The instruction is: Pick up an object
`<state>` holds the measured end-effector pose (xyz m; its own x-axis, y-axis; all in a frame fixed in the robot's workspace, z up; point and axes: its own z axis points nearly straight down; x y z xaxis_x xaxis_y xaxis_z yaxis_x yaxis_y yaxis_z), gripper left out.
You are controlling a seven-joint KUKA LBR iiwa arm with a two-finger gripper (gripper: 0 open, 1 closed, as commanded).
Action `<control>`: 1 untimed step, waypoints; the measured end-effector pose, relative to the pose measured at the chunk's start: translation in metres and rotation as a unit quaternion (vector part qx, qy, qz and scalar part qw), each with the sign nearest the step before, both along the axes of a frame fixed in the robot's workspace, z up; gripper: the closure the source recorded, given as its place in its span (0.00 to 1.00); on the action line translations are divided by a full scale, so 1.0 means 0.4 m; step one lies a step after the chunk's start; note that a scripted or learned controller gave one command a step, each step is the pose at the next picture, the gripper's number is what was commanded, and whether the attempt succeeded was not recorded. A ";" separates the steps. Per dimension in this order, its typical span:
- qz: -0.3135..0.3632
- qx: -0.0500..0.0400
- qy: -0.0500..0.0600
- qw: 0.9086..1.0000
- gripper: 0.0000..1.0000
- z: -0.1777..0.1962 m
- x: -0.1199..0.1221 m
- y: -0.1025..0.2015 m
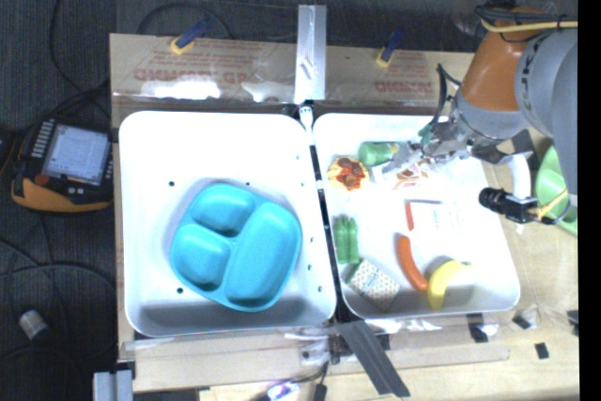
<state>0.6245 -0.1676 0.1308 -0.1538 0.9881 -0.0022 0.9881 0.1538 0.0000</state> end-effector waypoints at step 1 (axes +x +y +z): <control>0.005 -0.004 -0.016 1.000 0.00 -0.031 0.038 -0.046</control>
<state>0.6399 -0.1861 0.1183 -0.1633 0.9865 -0.0150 0.9861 0.1637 0.0299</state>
